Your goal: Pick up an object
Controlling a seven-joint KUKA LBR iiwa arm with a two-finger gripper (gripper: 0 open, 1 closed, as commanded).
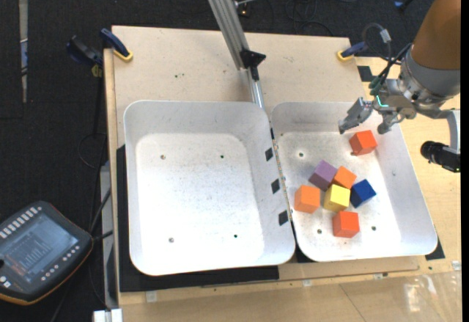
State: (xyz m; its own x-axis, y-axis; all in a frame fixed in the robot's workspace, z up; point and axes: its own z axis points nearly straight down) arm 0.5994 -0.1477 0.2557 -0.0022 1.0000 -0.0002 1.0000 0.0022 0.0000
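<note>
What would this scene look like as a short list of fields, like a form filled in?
arm: grey with an orange band, reaching in from the right
gripper: fingers spread, above the far end of the right bin
nearest block: red-orange block, just below the gripper, not held
cluster: purple block, yellow block, blue block, three more orange or red
left bin: white, speckled
</note>
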